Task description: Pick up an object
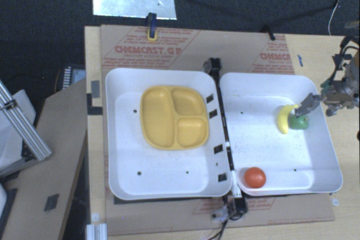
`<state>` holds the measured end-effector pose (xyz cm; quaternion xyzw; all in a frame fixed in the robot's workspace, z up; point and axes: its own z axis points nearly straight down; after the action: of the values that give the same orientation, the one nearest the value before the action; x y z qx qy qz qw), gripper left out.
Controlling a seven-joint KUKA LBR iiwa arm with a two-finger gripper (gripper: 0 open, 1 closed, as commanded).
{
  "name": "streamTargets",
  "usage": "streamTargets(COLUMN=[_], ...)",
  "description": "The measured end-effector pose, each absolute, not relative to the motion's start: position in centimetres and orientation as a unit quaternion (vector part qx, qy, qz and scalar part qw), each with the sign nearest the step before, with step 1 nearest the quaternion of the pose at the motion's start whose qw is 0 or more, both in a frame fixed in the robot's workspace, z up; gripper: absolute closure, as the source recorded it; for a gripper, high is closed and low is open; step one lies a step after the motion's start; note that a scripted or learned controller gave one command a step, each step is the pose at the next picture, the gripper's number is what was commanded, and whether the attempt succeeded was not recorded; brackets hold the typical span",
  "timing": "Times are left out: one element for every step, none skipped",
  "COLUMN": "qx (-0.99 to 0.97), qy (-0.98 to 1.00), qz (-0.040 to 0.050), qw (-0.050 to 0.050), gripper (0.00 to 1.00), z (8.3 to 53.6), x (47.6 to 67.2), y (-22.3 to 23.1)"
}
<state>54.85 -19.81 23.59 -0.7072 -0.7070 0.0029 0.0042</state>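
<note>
Jaws: whether mine are open or closed, I cannot tell; my gripper (308, 105) sits at the banana (284, 118) and green object (300, 122) in the right bin (281, 177).

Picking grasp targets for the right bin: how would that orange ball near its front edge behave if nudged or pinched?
The orange ball looks round and smooth, so it would probably roll when nudged. It lies near the right bin's front wall, which might stop it. Pinched off-centre, it may squirt away.

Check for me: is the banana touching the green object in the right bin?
Touching. In the camera view the banana curves against the green object with no white bin floor between them.
</note>
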Motion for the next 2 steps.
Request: streamTargets(qx=[-0.706,-0.707], qy=[-0.708,-0.708], qz=[-0.0001,0.0004], qw=[-0.001,0.001], gripper=[0.00,0.00], z=[24.2,20.1], x=[55.1,54.9], y=[-19.7,-19.6])
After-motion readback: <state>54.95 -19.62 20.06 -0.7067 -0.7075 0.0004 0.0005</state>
